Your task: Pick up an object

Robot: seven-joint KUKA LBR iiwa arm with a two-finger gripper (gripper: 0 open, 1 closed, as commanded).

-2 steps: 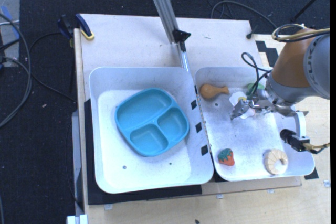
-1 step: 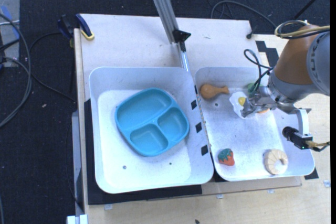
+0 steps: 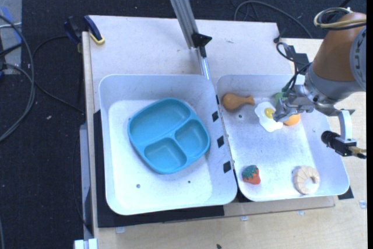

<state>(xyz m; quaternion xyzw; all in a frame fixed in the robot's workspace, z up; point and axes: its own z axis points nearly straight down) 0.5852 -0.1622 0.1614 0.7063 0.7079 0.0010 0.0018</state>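
Note:
My gripper (image 3: 282, 109) hangs low over the upper part of the right bin (image 3: 326, 151), reaching in from the right. Right beneath and beside it lie a white fried-egg toy with a yellow yolk (image 3: 267, 117) and a small orange piece (image 3: 292, 120), both partly covered by the gripper. A brown drumstick (image 3: 236, 101) lies just left of them. Near the bin's front edge sit a red strawberry (image 3: 251, 174) and a pale curled pastry (image 3: 306, 179).
The left bin (image 3: 116, 183) holds a blue divided plate (image 3: 169, 134). A slanted metal pole (image 3: 180, 0) rises behind the bins. Black clips (image 3: 220, 140) mark the shared wall between the bins. A black fitting (image 3: 336, 141) sticks out by the right bin's right side.

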